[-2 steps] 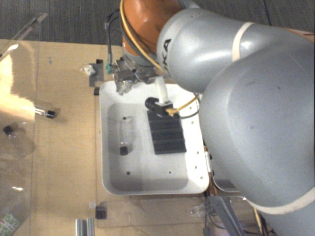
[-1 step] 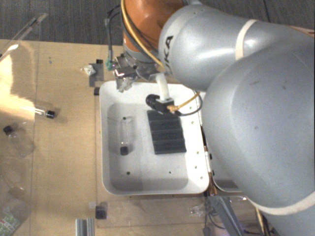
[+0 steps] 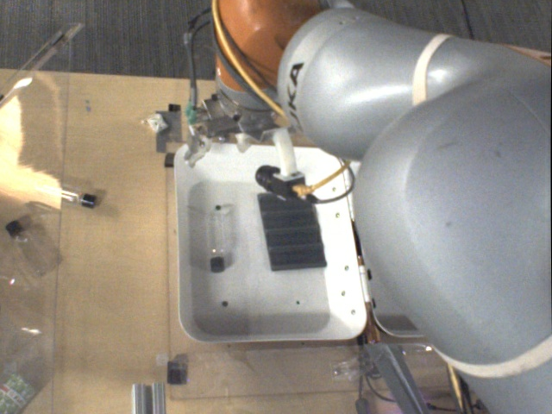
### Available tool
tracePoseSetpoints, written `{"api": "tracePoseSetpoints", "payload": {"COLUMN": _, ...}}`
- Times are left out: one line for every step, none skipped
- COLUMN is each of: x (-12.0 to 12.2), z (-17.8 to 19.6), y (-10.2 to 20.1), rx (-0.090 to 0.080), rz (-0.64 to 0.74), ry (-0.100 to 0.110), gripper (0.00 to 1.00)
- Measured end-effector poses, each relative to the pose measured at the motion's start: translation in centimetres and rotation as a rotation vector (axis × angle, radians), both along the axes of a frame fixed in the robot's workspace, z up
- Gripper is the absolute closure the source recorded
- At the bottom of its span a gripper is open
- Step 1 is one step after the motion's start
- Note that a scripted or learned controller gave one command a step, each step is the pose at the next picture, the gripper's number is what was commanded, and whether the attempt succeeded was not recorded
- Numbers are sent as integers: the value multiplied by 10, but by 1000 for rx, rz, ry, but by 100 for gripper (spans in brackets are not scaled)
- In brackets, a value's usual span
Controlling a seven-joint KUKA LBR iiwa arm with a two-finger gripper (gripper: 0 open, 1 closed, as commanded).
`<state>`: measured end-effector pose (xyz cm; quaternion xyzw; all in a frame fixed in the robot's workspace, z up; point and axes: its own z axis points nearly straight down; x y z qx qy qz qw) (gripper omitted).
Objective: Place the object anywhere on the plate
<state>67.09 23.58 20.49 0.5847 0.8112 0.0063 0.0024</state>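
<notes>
A dark ribbed rectangular plate (image 3: 293, 231) lies flat in the middle-right of the white bin (image 3: 259, 326). A clear small vial with a dark cap (image 3: 218, 241) lies on the bin floor left of the plate, apart from it. My gripper (image 3: 195, 138) hangs over the bin's far left corner, well above the vial and up-left of the plate. A black cable fitting (image 3: 269, 178) sits just beyond the plate's far edge. Nothing shows in the gripper's grasp.
The big grey arm covers the right side and most of the second bin (image 3: 398, 324). On the wooden bench to the left lie another clear vial (image 3: 76, 197) and clear plastic scraps (image 3: 26, 240). A small dark block (image 3: 177, 371) sits near the front.
</notes>
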Motion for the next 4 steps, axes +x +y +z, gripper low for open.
{"api": "tracePoseSetpoints", "payload": {"x": 1, "z": 12, "y": 0, "rx": 3, "rz": 0, "ry": -5, "gripper": 100}}
{"api": "tracePoseSetpoints", "payload": {"x": 2, "z": 25, "y": 1, "rx": 7, "rz": 1, "ry": -9, "gripper": 100}}
{"api": "tracePoseSetpoints", "payload": {"x": -2, "z": -40, "y": -8, "rx": -7, "rz": 244, "ry": 6, "gripper": 100}}
{"api": "tracePoseSetpoints", "payload": {"x": -1, "z": 9, "y": -12, "rx": -9, "rz": 581, "ry": -1, "gripper": 100}}
